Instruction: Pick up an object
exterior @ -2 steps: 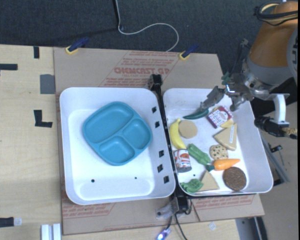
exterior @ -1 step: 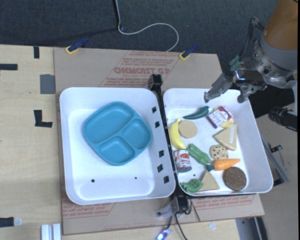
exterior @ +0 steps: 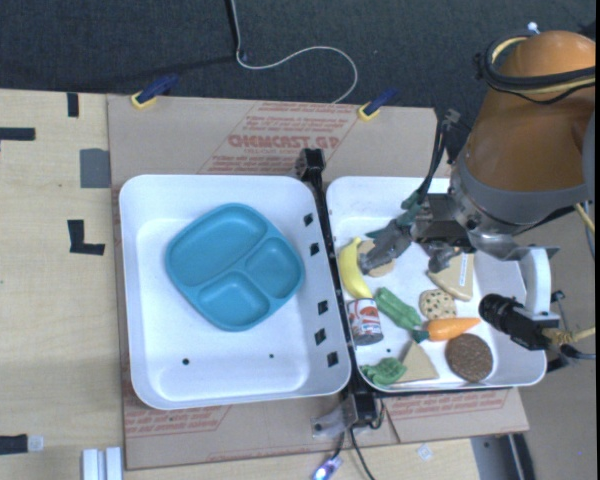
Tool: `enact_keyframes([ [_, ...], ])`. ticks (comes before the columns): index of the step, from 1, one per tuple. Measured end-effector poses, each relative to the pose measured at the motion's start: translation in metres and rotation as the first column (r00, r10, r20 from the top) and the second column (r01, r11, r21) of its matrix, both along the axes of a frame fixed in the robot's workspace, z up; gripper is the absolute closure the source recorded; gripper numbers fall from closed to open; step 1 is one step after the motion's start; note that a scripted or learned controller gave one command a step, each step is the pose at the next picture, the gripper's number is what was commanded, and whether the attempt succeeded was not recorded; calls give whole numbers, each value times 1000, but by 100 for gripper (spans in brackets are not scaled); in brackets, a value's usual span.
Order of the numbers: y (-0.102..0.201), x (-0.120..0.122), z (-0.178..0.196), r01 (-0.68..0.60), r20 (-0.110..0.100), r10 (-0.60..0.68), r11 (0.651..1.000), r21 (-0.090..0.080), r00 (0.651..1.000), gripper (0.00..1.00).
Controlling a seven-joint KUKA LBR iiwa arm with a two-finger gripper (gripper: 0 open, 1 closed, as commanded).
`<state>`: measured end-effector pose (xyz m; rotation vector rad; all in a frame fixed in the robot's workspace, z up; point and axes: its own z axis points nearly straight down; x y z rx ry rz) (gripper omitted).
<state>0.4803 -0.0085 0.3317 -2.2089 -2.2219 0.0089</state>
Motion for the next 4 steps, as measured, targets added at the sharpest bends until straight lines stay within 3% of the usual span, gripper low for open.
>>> enact_keyframes([
  [1,29,3,45,1,12,-1,1000,-1,1000,0],
  [2,29,3,52,2,7,-2,1000,-2,1000,100],
  [4,62,3,110,3,11,-3,1000,-2,1000,100],
])
